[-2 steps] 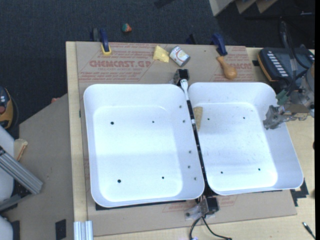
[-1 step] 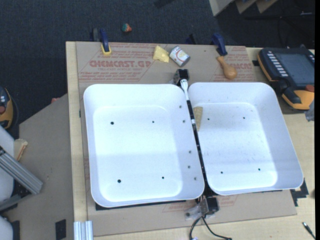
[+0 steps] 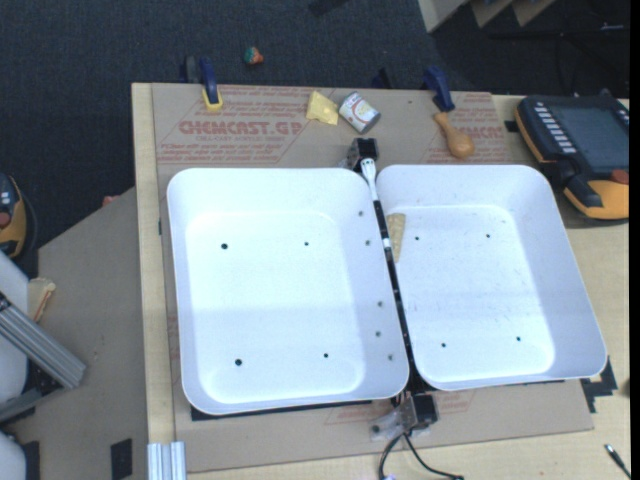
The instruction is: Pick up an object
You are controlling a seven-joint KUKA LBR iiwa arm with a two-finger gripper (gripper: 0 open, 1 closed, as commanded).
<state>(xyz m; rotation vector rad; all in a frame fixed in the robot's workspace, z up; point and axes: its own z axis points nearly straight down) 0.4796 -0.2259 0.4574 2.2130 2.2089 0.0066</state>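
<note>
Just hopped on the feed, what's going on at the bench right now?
Nothing is being handled at the moment. The two white bins, left and right, sit side by side on the bench. A small tan scrap lies in the right bin by its left wall. Behind the bins on the board sit a yellow piece, a small box and a wooden-handled tool. A teach pendant rests at the right.

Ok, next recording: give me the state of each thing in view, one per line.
Left bin: flat on the bench.
Right bin: flat, beside the left bin.
Yellow piece: on the board behind the bins.
Small box: beside the yellow piece.
Wooden object: lying behind the right bin.
</note>
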